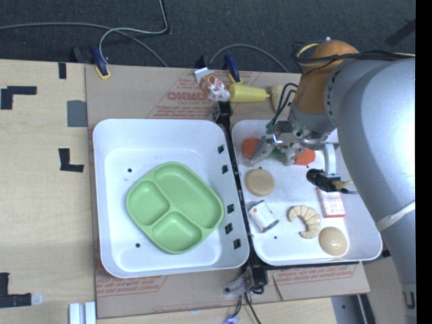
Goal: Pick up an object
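The gripper (pixel 280 147) hung over the right bin (pixel 351 248) beside an orange object (pixel 251 147) at its 11 o'clock corner (jaw state unreadable). The cardboard (pixel 182 100) read "CHEMCO".

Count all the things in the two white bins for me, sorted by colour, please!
Green: 1, the divided plate in the left bin.
Orange-red: 2, one piece and another beside the gripper.
Tan: 3, the round cookie, croissant and bun.
White: 2, the small box and the packet.
Total: 8.
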`<state>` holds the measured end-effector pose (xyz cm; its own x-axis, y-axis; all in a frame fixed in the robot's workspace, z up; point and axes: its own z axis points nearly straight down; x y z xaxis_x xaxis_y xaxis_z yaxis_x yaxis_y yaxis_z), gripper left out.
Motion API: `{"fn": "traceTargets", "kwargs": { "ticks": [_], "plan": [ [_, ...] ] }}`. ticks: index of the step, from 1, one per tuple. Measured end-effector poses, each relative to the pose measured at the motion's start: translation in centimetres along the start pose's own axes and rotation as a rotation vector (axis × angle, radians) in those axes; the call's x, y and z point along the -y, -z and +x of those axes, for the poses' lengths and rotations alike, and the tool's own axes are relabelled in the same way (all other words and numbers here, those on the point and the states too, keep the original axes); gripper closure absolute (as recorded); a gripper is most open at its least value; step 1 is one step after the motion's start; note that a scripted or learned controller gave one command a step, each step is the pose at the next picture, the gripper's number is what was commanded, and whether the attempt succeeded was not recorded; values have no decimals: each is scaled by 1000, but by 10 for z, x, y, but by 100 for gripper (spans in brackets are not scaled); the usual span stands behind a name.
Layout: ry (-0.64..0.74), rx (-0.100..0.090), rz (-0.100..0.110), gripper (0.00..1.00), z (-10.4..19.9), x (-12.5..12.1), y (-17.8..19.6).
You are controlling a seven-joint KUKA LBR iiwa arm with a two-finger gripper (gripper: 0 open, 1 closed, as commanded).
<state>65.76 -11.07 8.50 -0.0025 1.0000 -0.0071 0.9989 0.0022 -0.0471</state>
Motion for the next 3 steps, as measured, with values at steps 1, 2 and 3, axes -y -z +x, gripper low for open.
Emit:
{"fn": "traceTargets", "kwargs": {
  "ticks": [1, 2, 3],
  "plan": [
    [0, 4, 3, 0, 1, -1, -1],
    [1, 1, 3, 0, 0, -1, -2],
    [3, -5, 4, 0, -3, -1, -2]
  ]
}}
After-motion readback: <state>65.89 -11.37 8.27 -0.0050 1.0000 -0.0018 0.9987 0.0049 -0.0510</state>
